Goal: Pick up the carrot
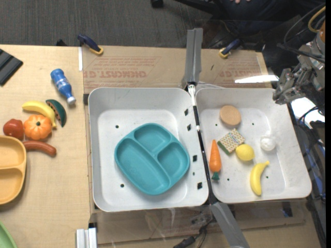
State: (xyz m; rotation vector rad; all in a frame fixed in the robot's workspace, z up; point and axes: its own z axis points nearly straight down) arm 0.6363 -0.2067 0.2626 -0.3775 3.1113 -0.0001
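Cardboard sheeting covers the bench under two shallow white bins, with a wooden tabletop off to the left. Your carrot (215, 157) lies in the right bin (289, 190), close against its left wall, running lengthwise from back to front: a smooth orange body, its dark green stub toward the front. Sharing that bin you have a tan round disc (230, 115) at the back, a patterned sponge-like block (231, 141) just right of the carrot, a lemon (245, 152) beside it, a banana (257, 177) toward the front and a small white ball (267, 143). The left bin (103, 190) holds a teal divided plate (151, 158). Your gripper (285, 89) hangs at the right bin's back right corner, well apart from the carrot; you cannot tell its opening from this angle.
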